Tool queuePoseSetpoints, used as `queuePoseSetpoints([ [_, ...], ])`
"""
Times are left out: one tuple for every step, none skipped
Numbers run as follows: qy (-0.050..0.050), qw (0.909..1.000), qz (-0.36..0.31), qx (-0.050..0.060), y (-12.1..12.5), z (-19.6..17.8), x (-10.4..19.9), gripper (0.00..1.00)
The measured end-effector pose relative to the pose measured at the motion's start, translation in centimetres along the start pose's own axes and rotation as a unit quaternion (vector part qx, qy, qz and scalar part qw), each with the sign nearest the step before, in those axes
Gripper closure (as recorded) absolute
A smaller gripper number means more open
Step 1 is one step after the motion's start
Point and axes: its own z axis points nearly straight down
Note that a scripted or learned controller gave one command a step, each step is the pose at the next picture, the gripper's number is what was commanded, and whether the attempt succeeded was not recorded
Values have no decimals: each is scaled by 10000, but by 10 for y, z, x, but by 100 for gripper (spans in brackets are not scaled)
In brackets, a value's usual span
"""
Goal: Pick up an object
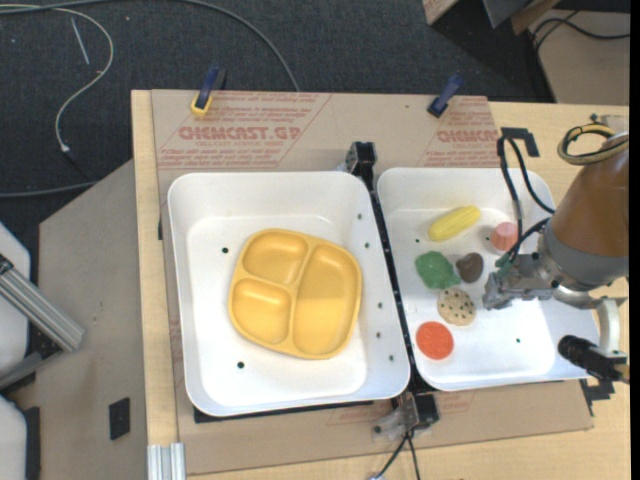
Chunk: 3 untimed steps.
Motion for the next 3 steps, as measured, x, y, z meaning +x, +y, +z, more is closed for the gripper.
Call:
queuePoseSetpoints([
  [-14,10000,-8,-9,10,-48,3,100],
  [-16,10000,-7,-14,12,-97,3,100],
  [1,10000,-33,13,30,-88,58,100],
])
